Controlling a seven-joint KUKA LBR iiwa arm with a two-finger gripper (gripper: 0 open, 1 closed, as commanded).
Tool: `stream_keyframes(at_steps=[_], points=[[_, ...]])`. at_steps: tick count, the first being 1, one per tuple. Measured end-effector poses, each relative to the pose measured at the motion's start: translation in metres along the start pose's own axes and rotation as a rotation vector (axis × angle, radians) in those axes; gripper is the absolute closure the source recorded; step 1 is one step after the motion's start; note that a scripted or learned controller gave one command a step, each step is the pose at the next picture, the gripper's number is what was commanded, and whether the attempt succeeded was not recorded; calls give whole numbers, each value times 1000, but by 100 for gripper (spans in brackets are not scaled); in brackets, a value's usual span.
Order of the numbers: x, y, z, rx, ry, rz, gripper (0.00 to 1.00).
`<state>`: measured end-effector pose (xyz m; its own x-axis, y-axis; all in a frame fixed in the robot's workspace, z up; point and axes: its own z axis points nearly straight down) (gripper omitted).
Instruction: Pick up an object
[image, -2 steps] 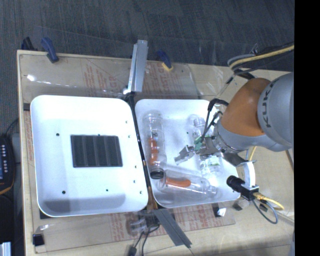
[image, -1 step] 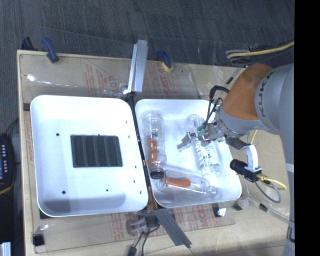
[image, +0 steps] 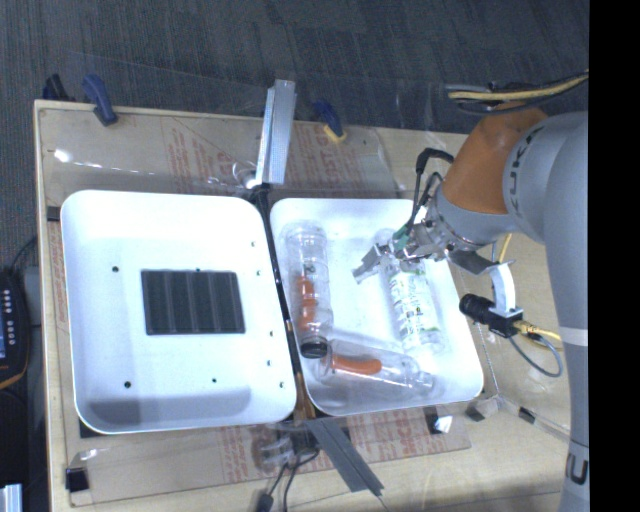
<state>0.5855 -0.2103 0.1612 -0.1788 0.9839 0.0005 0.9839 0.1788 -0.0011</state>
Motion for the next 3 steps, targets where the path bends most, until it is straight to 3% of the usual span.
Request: stream_keyframes(at_steps=[1,2,3], points=[[4,-14,17,2,1,-53,0],[6,-22,5,4,3,-91,0],[12,-62,-9,2,1,-141,0]])
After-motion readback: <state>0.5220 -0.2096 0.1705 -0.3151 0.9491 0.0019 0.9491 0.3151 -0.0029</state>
